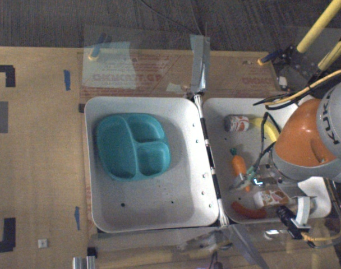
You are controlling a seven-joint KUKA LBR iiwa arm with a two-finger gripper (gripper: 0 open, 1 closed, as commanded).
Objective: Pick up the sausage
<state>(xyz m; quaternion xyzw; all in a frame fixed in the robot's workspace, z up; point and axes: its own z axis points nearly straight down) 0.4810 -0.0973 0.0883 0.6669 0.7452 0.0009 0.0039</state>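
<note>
Grey arm [327,133] with orange band reaching in from the right, end effector [250,179] pointing down, low

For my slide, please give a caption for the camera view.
Gripper hovers beside the carrot in the right bin, the sausage lying nearby.

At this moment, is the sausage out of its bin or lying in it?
Lying in it. The sausage rests flat on the right bin's floor near its front wall, below the carrot.
</note>
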